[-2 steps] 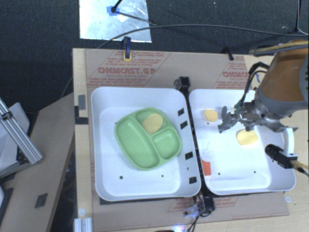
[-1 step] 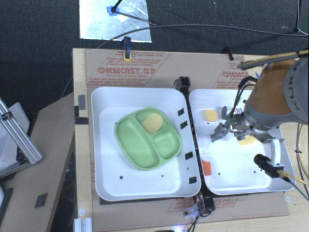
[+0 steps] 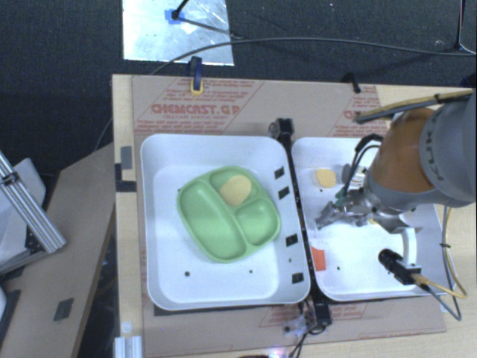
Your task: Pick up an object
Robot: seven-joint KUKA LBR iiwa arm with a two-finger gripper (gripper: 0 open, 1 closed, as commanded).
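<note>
hand (image 3: pixel 328 216): over the right bin, low near its left-middle area, metal fingers pointing left toward the divider; nothing visible between them; can't tell if clenched or released
arm (image 3: pixel 428 155): grey with an orange band, comes in from the right, covers the right bin's upper right part
right bin (image 3: pixel 350 286): shallow white, on the right of the pair, touching the left bin along the black-clipped divider
yellow piece (image 3: pixel 325 177): small flat yellow object on the right bin floor, upper left area, just above the hand, apart from it
orange piece (image 3: pixel 318 259): small orange-red block on the right bin floor, lower left, near the divider, below the hand, not touching it
left bin (image 3: pixel 168 274): shallow white, holds the plate
green plate (image 3: pixel 223 226): sectioned green plate, lies tilted in the middle of the left bin
yellow ball (image 3: pixel 236 189): roundish pale yellow object, sits in the plate's upper compartment
table (image 3: pixel 223 103): brown board with red print under both bins
clamp (image 3: pixel 196 74): blue and yellow, at the board's top edge, above the left bin
foil sheet (image 3: pixel 177 21): shiny square on the dark floor above the board
black cable end (image 3: pixel 395 265): hangs off the wrist, over the right bin's lower right
</note>
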